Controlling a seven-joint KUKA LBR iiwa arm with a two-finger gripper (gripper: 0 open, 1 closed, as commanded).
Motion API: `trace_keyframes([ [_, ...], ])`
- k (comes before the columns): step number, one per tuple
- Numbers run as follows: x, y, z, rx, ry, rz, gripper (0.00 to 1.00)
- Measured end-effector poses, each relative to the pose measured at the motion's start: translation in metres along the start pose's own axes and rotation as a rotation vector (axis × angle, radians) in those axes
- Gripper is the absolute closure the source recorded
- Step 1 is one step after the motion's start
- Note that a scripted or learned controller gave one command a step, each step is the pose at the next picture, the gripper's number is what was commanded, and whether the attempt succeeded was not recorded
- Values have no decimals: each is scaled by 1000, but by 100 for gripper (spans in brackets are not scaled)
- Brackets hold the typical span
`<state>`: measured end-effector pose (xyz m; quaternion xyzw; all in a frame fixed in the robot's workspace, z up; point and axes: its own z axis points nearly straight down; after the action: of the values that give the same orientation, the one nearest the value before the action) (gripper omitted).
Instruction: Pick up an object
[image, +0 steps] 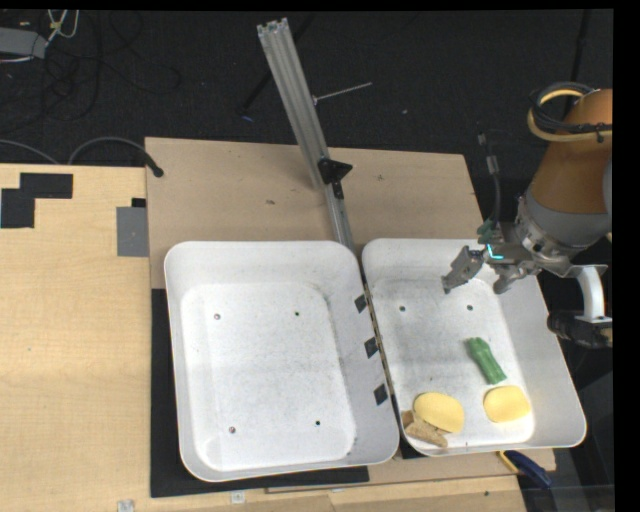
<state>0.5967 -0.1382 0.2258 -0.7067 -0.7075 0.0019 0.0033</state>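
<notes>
A green stick (487, 359), two yellow lumps (439, 411) (507, 403) and a tan scrap (426, 432) lie at the near end of the right bin (420, 262), while the gripper (484, 273) hovers open and empty above its far end.

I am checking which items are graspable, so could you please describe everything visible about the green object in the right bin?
The green object is a small, elongated, cylinder-like piece, dark green with a slightly lighter upper end. It lies flat on the floor of the right bin, angled diagonally, above two yellow lumps near the front rim. It appears to touch nothing but the bin floor.
</notes>
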Motion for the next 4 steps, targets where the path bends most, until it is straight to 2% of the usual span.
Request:
trace_keyframes([
  [1,0,1,-2,-5,-1,1,0],
  [2,3,5,42,0,-1,1,0],
  [3,9,-1,105,2,0,2,0],
  [4,9,-1,135,-5,-2,3,0],
])
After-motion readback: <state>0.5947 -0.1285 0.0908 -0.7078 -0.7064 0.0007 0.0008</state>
